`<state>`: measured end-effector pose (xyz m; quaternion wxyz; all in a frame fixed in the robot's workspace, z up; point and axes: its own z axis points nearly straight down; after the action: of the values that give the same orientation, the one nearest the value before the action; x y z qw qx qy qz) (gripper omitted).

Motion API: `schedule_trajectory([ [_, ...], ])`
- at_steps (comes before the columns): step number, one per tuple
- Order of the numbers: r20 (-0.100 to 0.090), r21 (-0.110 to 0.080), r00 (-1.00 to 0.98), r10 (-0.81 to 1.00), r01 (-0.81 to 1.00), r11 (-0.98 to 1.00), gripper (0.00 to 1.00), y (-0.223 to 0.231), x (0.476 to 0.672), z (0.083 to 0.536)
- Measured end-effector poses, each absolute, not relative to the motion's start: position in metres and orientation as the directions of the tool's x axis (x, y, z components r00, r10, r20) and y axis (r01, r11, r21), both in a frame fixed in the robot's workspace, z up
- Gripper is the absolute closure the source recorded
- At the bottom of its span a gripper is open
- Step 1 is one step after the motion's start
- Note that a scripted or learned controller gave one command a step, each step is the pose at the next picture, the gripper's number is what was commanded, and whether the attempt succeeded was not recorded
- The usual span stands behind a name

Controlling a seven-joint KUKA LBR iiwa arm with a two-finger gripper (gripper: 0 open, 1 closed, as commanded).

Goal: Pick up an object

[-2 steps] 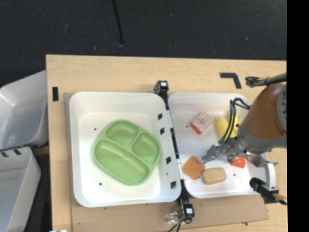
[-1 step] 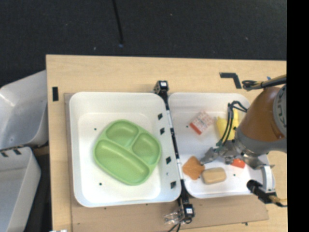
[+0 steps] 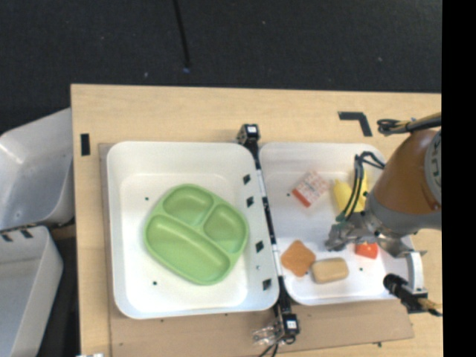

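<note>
The gripper (image 3: pixel 343 238) is down low in the right bin (image 3: pixel 297 162), just above the tan bread piece (image 3: pixel 329 271) and beside the orange block (image 3: pixel 366 250), maybe to grab one.

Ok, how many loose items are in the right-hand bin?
5 visible: a red-and-white packet near the middle, a yellow piece beside it, a brown piece and a tan block in front, an orange piece partly under the arm, which may hide more.

Green divided plate (image 3: pixel 196 233) (left bin (image 3: pixel 119 199))
</note>
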<state>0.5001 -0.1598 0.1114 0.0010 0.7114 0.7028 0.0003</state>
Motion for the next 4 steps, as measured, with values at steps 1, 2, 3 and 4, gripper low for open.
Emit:
schedule_trajectory([
  [1, -0.002, 0.005, 0.007, 1.000, 1.000, -0.007, 1.00, -0.163, 0.502, 0.154],
  [2, -0.003, 0.006, -0.002, 1.000, 1.000, 0.002, 1.00, -0.169, 0.510, 0.202],
  [3, -0.003, 0.008, -0.003, 1.000, 1.000, 0.003, 1.00, -0.171, 0.512, 0.250],
  [4, 0.000, 0.001, -0.006, 1.000, 1.000, 0.006, 1.00, -0.128, 0.523, 0.244],
])
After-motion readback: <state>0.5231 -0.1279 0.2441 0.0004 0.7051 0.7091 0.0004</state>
